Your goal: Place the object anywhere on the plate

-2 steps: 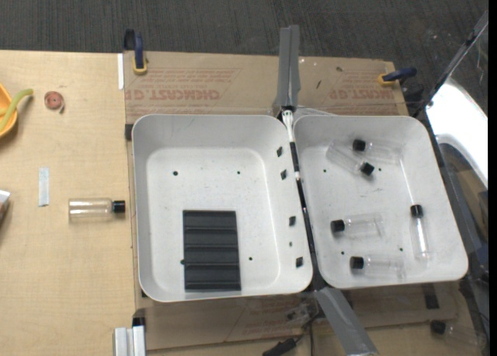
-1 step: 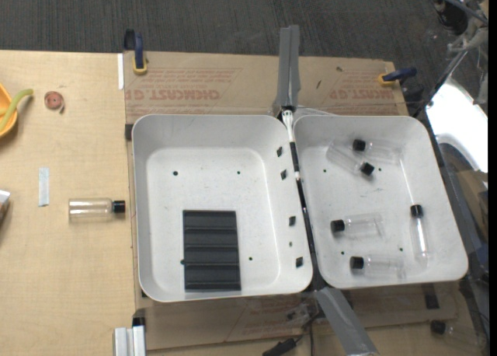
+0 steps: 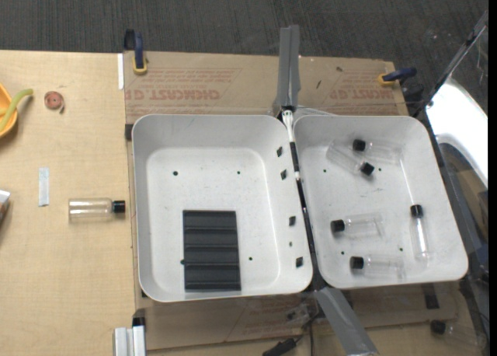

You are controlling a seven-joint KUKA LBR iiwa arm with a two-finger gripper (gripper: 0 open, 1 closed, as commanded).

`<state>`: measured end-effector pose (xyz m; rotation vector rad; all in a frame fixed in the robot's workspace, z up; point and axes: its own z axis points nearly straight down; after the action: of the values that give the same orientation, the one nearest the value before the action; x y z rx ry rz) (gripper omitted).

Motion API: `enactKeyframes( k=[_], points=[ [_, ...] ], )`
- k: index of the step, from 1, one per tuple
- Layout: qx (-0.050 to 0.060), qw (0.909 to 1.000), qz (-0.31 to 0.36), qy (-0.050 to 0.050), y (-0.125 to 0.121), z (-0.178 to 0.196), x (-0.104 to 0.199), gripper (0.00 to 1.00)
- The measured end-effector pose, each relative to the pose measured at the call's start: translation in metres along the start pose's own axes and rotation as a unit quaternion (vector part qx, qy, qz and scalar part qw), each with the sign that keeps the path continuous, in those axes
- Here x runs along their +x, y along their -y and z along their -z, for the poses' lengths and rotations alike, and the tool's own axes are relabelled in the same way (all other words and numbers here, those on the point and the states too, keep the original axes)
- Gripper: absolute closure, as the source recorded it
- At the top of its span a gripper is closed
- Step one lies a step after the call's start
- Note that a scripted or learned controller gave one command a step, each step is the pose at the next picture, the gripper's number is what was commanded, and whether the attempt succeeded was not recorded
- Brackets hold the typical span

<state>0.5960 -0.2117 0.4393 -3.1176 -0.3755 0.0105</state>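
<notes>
Far left on the wooden bench, at the very edge, sits part of one orange-yellow dish, and just at its 3 o'clock lies one small reddish disc. Below these, toward 6 o'clock, is one short white strip. Beside it lies one loose vial, clear, on its side, with its black cap pointing to 3 o'clock at the left bin.

Two clamps grip the cardboard sheet under the bins: the blue clamp at the left corner and the right clamp at the far corner.

The left bin holds one thing, the black ribbed plate, lying flat at the bin's 6 o'clock near the front wall.

The right bin holds five clear, black-capped vials, all lying down. The first vial and second vial lie close together at 12 o'clock. The third vial is at 8 o'clock, the fourth vial at 6 o'clock, and the fifth vial at 4 o'clock. None touches the plate; all five are well apart from it, across the bins' shared wall.

How the pincer stands, wide or narrow, I cannot tell.
</notes>
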Motion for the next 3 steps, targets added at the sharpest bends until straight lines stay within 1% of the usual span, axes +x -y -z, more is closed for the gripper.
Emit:
enactKeyframes(
  k=[1, 2, 3],
  points=[
    [-0.001, 0.9998, -0.020, -0.001, 0.050, 0.000, 0.059, 0.00],
    [0.000, 0.9998, -0.019, 0.000, -0.012, 0.000, 0.005, 0.00],
    [-0.001, 0.9998, -0.019, -0.001, 0.017, 0.000, 0.063, 0.00]
  ],
)
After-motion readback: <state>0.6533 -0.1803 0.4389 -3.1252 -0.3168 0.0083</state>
